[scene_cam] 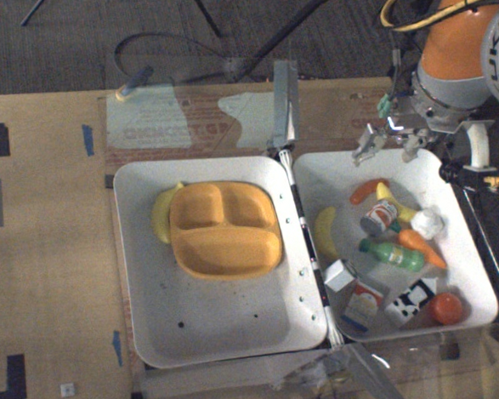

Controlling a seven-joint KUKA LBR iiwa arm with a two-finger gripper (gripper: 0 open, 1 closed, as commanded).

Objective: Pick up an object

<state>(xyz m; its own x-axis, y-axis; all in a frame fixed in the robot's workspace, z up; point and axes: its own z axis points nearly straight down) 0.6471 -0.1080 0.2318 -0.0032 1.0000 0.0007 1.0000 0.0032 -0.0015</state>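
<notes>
1. Plainly, the gripper point(389, 139) hangs spread and empty above the right bin's point(333, 173) far rim
2. Carrot point(367, 191), can point(378, 218) and bottle point(392, 255) crowd together; descending fingers may strike neighbours and slip

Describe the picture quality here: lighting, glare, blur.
Camera view: even overhead light with soft shadows; mild glare on the clear sheet behind the bins; the left bin is bright, near washed out; the gripper and small items in the right bin look soft, low resolution.
</notes>
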